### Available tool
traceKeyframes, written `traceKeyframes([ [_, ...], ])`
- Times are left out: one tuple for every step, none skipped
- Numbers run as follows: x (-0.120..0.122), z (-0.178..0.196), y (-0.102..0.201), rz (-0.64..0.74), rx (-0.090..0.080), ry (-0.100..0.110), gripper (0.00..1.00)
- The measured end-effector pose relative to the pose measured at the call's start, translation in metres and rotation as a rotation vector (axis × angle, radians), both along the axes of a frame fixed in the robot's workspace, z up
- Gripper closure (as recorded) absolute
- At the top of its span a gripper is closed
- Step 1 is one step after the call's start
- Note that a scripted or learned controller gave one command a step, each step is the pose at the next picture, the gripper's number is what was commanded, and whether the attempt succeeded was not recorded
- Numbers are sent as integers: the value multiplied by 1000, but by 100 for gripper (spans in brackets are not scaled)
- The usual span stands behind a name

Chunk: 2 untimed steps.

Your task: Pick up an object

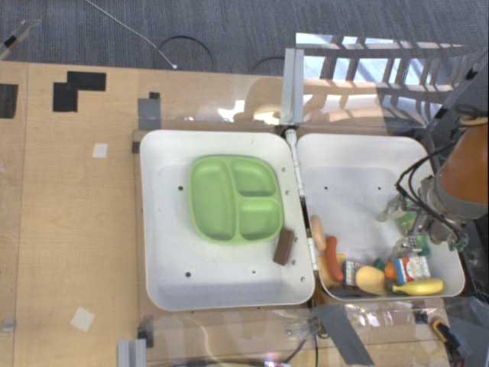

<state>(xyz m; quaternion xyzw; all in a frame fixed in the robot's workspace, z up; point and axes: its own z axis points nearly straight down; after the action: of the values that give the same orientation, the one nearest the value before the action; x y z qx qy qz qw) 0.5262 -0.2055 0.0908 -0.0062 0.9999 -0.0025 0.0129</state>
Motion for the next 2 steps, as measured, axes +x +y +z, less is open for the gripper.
traceKeyframes([
  [2,9,2,7,1,1,100],
  [5,39,0,372,1,24,100],
])
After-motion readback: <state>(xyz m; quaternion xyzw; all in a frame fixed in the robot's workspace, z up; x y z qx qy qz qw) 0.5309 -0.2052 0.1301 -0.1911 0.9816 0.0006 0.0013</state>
